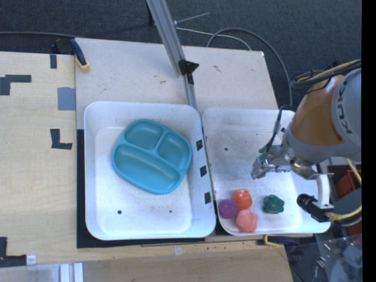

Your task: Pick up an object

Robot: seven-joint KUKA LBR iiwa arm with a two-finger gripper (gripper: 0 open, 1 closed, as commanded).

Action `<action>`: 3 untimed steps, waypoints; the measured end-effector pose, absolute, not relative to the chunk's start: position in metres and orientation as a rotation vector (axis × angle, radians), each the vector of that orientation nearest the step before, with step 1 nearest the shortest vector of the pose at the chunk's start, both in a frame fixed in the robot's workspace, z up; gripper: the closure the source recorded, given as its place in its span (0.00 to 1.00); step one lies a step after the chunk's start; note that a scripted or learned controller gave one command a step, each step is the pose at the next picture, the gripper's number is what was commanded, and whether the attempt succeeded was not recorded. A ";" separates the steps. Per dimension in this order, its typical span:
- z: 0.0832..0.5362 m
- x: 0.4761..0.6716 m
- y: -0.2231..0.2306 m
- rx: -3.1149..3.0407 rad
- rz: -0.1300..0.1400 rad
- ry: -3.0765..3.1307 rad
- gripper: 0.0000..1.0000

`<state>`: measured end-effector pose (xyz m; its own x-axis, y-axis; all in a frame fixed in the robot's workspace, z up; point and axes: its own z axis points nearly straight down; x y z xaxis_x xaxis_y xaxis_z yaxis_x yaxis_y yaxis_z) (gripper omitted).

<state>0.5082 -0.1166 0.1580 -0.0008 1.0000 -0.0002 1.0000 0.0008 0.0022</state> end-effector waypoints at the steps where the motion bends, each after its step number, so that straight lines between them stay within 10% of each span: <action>1: 0.202 0.516 -0.117 2.217 0.003 2.221 1.00; 3: 0.212 0.545 -0.074 2.215 0.000 2.230 1.00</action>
